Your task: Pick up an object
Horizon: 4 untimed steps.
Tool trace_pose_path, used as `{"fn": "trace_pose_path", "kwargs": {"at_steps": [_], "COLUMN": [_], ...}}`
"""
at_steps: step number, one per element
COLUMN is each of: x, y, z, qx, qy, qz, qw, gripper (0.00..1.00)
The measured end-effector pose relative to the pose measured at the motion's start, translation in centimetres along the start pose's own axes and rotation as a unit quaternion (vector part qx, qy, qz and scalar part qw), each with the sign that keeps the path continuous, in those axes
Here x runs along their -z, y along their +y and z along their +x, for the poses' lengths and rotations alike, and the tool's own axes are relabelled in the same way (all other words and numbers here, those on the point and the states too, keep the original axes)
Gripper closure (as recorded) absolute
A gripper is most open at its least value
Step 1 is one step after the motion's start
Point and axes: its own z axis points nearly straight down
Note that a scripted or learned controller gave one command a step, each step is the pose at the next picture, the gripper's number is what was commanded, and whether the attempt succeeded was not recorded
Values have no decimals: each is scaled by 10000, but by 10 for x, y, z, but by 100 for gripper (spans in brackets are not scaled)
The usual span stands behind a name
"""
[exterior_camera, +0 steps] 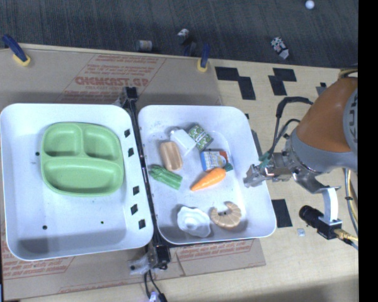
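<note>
The right bin (pixel 239 119) holds several small objects: an orange carrot (pixel 208 178), a green cucumber-like piece (pixel 166 176), a tan bread-like piece (pixel 170 155), a blue and white packet (pixel 211 159), a green packet (pixel 200 136), a white cup-like item (pixel 193 221) and a brown and white pastry (pixel 226 214). My gripper (pixel 255 174) hangs at the bin's right rim, just right of the carrot and above the pastry. Nothing shows between its fingers.
The left bin (pixel 12 187) bears a green divided plate (pixel 82 157). Cardboard lies under both bins. The arm's orange band (pixel 331 115) and grey wrist fill the right side, with cables and a black fitting (pixel 315 219) below it.
</note>
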Motion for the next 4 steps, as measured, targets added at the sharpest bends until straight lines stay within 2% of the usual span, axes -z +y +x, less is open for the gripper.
{"fn": "trace_pose_path", "kwargs": {"at_steps": [1, 2, 3, 4], "x": [22, 8, 40, -1], "y": [0, -1, 0, 0], "z": [0, 1, 0, 66], "qx": [1, 7, 0, 7], "qy": [3, 11, -2, 13], "qz": [-8, 20, -14, 15], "qw": [10000, 10000, 10000, 10000], "gripper": [100, 100, 100, 100]}}
